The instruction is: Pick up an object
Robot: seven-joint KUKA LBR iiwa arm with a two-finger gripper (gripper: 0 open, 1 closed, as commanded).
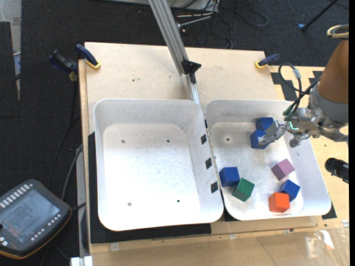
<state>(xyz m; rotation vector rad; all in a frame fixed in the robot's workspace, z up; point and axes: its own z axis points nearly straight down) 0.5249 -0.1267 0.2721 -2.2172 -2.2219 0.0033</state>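
Observation:
My gripper [271, 133] reaches in from the right over the upper part of the right bin [316, 165]. It sits right beside two blue blocks: one [264, 123] just above its tip and another [257, 140] just left of and below it. Whether either block is held cannot be made out. Lower in the same bin lie a blue cube [229, 176], a green cube [243, 189], a purple cube [283, 169], a smaller blue cube [290, 189] and an orange-red cube [279, 202].
The left bin [105, 148] stands beside the right one, sharing a raised middle rim. A metal pole [169, 29] slants down to the back of the bins. Clamps [89, 57] sit at the bench's back corners. A pendant [28, 218] lies at lower left.

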